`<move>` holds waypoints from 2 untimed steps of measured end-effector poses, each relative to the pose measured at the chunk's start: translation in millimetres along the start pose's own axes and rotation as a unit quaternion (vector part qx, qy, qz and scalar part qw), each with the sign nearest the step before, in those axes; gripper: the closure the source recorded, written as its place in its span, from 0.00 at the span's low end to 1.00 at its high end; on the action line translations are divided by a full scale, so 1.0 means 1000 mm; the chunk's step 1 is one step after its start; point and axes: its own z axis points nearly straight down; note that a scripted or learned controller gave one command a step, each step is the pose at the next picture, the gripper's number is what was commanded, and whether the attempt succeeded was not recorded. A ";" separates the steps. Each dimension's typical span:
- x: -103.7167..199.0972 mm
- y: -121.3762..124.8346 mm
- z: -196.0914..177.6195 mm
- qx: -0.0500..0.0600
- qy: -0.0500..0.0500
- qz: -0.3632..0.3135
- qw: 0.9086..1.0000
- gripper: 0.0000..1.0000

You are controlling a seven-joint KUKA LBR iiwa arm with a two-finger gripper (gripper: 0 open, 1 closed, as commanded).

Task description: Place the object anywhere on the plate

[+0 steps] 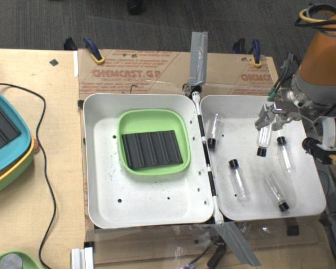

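A green plate [181,129] lies in the left white bin [101,167], with a dark ridged slab [151,149] on it. My gripper [269,122] hangs over the upper right part of the right bin [302,206]. It is shut on the top end of a clear tube with a black cap [262,142]. The tube hangs down from the fingers, cap end lowest, far to the right of the plate.
Several more clear black-capped tubes lie in the right bin, one by the divider [213,129], one in the middle [238,179] and one near the front [276,195]. A teal container [11,133] and a black cable [45,167] sit on the wooden bench at left.
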 end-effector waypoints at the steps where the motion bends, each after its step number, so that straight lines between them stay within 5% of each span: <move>1: 0.000 0.000 0.000 0.000 0.000 0.000 1.000 0.00; 2: 0.027 -0.012 -0.018 0.000 0.000 0.168 0.986 0.00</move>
